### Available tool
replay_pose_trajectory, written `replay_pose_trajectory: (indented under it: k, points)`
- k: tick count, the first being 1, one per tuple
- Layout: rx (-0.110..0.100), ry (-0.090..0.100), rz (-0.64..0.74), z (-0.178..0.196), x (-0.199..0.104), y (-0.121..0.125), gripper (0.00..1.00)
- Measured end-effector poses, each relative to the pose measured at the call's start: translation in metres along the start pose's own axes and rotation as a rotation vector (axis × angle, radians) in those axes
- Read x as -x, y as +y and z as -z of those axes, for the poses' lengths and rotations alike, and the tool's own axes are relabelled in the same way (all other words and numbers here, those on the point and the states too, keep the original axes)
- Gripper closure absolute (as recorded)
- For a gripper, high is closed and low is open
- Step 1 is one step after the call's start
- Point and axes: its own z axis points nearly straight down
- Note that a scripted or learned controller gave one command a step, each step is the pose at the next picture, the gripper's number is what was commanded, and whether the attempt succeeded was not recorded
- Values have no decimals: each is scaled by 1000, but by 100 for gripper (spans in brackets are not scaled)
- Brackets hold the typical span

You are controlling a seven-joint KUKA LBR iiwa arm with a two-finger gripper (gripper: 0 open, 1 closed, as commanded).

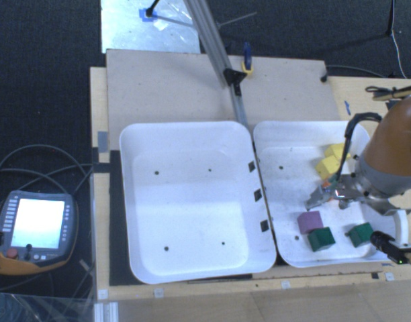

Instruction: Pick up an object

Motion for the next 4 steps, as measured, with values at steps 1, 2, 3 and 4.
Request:
replay_pose_trajectory:
  k: [1, 2, 3, 4]
  points:
    - [1, 0, -1, -52, 0, 0, 0]
    - [6, -1, 2, -39, 0, 2, 100]
    - [9, -3, 2, 6, -5, 4, 100]
    - [10, -3, 2, 53, -7, 13, 100]
